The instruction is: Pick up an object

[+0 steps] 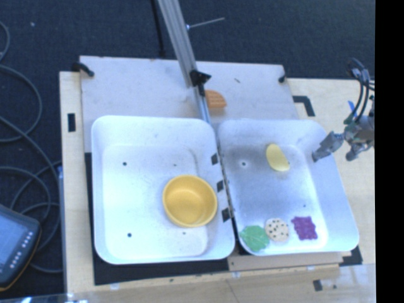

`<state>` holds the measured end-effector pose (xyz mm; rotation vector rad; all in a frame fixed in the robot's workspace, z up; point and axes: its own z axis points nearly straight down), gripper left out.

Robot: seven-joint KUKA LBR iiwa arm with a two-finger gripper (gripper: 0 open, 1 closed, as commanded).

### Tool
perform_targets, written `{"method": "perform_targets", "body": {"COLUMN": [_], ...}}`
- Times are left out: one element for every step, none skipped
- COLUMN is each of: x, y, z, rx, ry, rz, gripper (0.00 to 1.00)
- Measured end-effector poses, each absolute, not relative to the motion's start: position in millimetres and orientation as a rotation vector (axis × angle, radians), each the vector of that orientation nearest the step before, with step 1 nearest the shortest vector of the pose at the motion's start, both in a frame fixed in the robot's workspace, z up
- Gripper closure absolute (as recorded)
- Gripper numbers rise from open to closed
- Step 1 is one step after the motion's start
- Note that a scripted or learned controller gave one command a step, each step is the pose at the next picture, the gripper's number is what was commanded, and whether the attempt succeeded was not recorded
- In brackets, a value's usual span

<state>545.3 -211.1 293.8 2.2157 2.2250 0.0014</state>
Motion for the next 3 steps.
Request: {"method": "perform_targets", "body": {"x": [545.3,547.9,546.6], "y": [-211,-205,-211], "z": [294,234,191], "rx": [2.216,2.222,2.224], "ry": [2.225,2.224,2.221], "rz": [0.002,-0.006,-0.006], "gripper": [0.0,0.0,0.0]}}
